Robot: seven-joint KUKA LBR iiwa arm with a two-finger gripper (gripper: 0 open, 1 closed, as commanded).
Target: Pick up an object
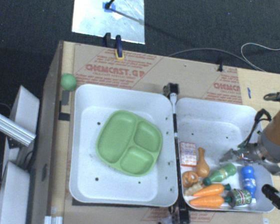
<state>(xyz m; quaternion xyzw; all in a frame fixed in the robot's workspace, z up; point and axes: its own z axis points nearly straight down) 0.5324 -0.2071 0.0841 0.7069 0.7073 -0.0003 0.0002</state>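
Camera view: gripper point(231, 157) low in right bin point(215, 115), above green bottle point(222, 172).

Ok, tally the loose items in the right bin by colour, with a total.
Orange: 2, the carrots and
Tan or brown: 2, the pear-shaped piece and the round piece
Green: 2, the bottle and the can
Blue: 1, the bottle
White and red: 1, the card
Total: 8

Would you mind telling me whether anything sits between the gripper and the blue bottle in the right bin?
Nothing visible does. The gripper hangs just up and left of the blue bottle, with bare bin floor between them; the green bottle lies off to the left.
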